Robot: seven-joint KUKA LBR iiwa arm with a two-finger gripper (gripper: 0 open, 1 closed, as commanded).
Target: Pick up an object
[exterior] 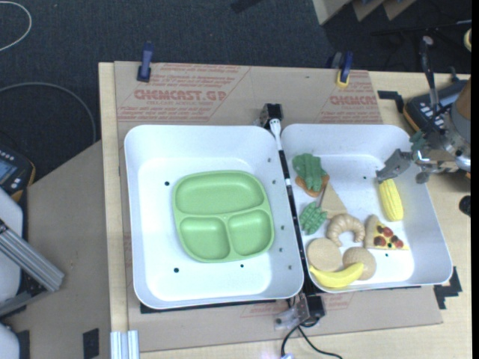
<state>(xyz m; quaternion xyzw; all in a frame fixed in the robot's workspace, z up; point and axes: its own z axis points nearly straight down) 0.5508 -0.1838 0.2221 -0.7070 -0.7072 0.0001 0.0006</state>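
Tan bench w/ two white bins: right white plastic bin point(419, 271) holds the yellow toy corn cob point(391, 199) nr its right edge, grey two-finger gripper point(392, 166) empty, open, just above; drop straight, close across cob's narrow width.

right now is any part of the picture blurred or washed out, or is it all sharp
In the camera view the gripper and the arm at the right edge look soft, while the toy food, such as the corn cob, is fairly crisp; the left bin is bright white with little texture, and the green tray reads clearly.
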